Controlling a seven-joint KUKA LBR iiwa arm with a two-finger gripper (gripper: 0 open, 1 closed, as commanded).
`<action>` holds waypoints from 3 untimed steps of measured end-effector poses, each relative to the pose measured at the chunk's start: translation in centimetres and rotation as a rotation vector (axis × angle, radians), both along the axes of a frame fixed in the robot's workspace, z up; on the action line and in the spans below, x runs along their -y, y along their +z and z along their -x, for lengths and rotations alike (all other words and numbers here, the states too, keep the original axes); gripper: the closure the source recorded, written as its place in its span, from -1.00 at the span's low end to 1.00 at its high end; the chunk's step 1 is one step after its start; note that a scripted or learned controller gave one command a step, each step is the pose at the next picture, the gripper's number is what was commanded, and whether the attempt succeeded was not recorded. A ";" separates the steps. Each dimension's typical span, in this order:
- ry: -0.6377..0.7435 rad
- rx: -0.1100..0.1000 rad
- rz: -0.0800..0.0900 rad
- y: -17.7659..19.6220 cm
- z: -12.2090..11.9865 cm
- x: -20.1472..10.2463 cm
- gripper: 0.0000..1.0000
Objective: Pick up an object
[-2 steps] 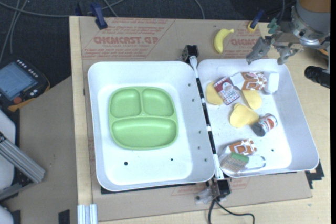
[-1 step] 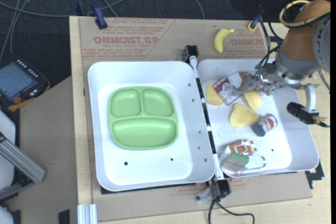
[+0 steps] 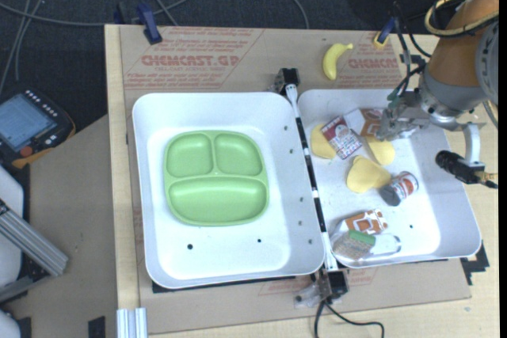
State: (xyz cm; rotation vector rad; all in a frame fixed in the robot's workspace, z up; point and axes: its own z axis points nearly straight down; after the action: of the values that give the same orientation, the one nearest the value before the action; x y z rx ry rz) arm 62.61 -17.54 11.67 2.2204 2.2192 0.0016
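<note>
Gripper low over right bin, finger state unclear, above yellow pieces beside snack packet. Risk: crowded items, grasp may slip or catch the packet.

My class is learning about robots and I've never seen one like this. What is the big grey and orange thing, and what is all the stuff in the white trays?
That is a robot arm. A camera above the bench looks down at a slant, and the arm reaches in from the right. Its end effector hangs low over the right bin, above a pile of small things: yellow lumps, a red and white packet, a can on its side and a wrapped pack. I can't tell whether it holds anything. The left bin has a green divided plate. A toy banana lies on the bench outside the bins. Its job is to pick up one object.
</note>
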 end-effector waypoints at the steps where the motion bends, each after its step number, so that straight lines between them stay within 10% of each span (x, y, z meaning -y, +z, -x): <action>1: 0.000 0.000 0.000 0.0 0.0 0.0 -1.00; 2: 0.010 -0.055 -0.019 -3.2 -3.3 1.0 -1.00; 3: 0.011 -0.065 -0.015 -2.3 -3.1 1.3 1.00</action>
State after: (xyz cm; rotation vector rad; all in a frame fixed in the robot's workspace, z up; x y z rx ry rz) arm 65.66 -18.82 9.34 2.2473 2.2716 -0.0554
